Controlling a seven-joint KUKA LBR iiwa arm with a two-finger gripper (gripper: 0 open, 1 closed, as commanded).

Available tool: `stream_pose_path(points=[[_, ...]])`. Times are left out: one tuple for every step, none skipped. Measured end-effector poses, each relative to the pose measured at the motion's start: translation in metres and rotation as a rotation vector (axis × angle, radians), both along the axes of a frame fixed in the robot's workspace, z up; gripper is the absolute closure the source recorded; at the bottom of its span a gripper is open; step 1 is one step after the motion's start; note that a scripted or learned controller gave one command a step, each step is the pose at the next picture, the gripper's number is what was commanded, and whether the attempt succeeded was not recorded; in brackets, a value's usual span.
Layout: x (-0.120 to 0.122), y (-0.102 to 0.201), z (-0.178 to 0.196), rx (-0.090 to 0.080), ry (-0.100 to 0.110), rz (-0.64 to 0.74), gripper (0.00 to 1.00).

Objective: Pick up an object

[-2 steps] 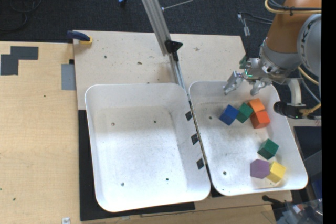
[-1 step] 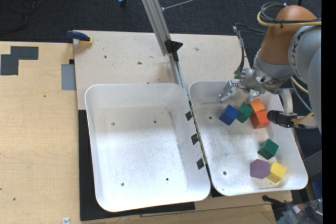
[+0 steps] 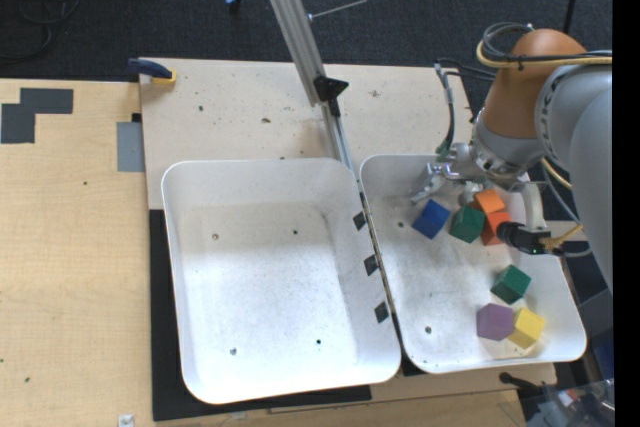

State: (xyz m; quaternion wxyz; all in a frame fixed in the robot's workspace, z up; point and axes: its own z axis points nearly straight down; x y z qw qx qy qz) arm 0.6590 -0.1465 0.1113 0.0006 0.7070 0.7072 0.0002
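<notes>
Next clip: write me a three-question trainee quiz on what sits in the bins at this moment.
1. True or false: all the blocks lie in the right bin.
2. Which block lies nearest the gripper? A) blue block B) yellow block C) purple block
3. Fill in: the yellow block touches the ____ block.

Key: 1 true; 2 A; 3 purple.

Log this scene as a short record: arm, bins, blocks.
arm: reaches in from the right, gripper low over the right bin's upper part
left bin: white, beside the right bin
blue block: just below the gripper
green block: beside an orange block
near corner: dark green block, purple block, yellow block
</notes>
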Motion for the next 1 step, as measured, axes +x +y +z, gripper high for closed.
stream_pose_path(points=[[-0.0006,-0.0002,0.0081,0.0,0.003,0.0,1.0]])
